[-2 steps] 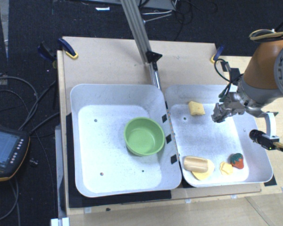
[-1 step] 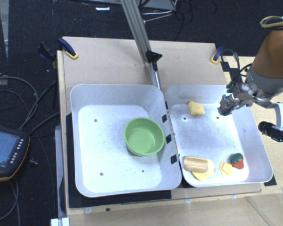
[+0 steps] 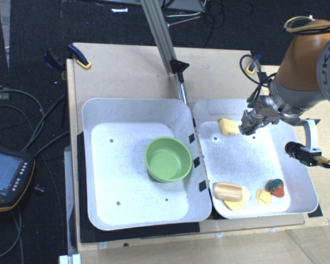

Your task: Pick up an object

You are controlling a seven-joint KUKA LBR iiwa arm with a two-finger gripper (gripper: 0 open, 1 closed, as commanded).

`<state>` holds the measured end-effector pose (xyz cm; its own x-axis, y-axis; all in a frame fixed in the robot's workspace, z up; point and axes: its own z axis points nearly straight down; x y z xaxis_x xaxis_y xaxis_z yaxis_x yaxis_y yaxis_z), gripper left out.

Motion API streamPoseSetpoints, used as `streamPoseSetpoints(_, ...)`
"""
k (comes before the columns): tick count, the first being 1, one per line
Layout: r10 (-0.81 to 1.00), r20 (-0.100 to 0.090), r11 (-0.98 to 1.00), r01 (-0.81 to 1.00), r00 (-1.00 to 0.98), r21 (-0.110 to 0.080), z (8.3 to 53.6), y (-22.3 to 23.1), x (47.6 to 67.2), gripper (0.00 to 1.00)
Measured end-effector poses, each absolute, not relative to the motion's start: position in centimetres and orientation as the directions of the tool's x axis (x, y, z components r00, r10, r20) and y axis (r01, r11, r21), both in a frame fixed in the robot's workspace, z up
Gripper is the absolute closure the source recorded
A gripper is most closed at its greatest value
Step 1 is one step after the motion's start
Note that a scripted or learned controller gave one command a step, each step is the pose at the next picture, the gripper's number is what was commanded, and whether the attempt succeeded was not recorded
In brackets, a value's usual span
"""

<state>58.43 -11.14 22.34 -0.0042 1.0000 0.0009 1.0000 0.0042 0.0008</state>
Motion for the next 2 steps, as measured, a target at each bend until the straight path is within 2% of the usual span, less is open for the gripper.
streamPoseSetpoints(1,1.000,0.001,0.005,1.000,-0.005,0.001,23.6,-5.7,58.8,1.00)
streamPoseSetpoints(2,1.000,0.001,0.005,1.000,-0.005,0.000,23.3,-0.3,60.6,1.00)
